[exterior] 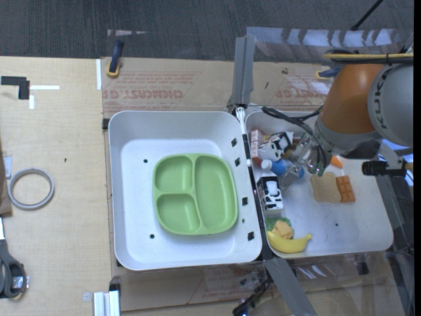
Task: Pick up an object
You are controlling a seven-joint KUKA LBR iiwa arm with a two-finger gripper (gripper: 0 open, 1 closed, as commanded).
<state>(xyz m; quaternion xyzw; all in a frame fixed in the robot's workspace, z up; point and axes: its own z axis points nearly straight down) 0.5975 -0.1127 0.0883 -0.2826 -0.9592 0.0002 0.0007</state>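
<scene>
gripper (304,158) above toys (275,151), contact unclear

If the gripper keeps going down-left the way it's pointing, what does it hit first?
Probably the blue object just beyond the gripper, beside the black-and-white toy. Depth is hard to judge from above.

Bench (52,124), two white bins (125,196), tape roll (29,188)

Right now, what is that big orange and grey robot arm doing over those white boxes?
The robot arm is reaching into the right bin, where small things lie: a banana, a tan sponge and an orange block. Its gripper hangs low over the clutter near the bin's left side. The left bin holds a green divided plate.
</scene>
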